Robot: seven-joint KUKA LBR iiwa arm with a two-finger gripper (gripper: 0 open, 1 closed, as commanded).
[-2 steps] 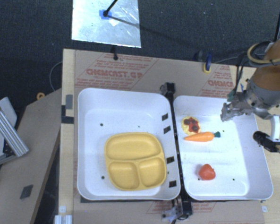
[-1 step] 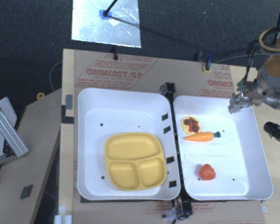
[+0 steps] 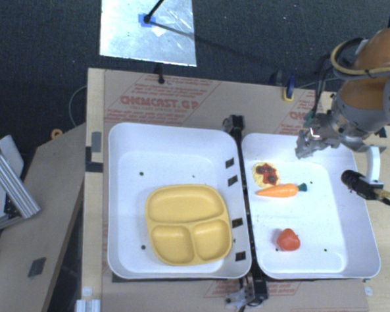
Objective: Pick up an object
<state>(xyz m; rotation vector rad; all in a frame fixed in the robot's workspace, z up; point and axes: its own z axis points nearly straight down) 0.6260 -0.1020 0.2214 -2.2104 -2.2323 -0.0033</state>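
End effector above right bin's far edge, finger state indiscernible; carrot, tomato inside; yellow tray left.

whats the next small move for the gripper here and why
Probably move the gripper forward and down toward the carrot, the long orange piece lying flat in the right bin. The gripper hangs over that bin's far edge with nothing seen between its fingers, and the carrot is among the nearest items, lying apart from the red tomato though close beside the small yellow piece.
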